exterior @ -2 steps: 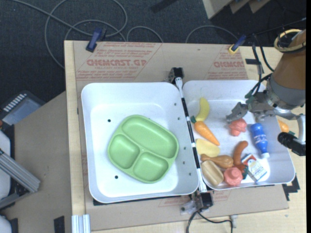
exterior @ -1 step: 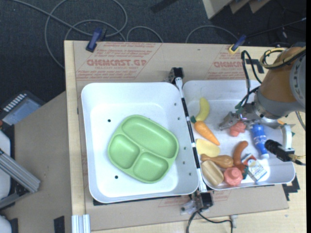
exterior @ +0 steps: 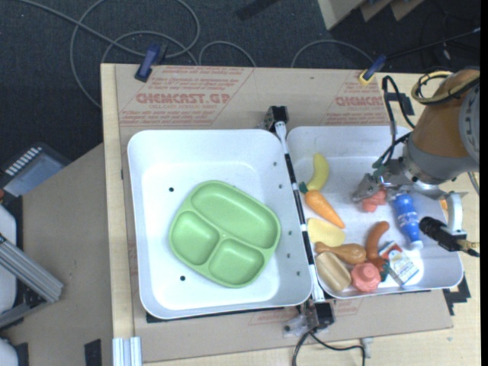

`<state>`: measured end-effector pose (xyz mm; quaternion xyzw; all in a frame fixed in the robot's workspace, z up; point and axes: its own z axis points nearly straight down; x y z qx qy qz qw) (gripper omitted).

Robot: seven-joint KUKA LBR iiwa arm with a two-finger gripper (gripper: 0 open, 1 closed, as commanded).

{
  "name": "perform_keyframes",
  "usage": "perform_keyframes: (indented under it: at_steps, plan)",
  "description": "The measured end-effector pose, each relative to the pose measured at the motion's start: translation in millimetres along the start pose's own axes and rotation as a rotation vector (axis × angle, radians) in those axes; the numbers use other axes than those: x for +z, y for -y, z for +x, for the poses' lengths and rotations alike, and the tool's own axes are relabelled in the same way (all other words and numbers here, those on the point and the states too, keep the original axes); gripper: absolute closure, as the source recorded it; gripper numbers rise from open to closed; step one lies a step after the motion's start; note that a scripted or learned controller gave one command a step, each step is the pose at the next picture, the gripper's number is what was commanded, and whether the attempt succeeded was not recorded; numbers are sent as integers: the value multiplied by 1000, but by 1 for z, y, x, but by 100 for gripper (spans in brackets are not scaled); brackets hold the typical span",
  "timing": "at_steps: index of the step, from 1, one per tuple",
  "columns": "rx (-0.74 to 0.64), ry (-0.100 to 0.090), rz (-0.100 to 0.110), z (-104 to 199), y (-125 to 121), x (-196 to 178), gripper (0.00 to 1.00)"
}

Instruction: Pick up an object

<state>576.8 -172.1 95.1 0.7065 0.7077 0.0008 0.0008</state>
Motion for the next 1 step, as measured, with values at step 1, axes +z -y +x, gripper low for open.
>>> perform_keyframes:
  at_steps: [1]
  plan:
    - [-1, -1, -2, 72, -17, -108, 100]
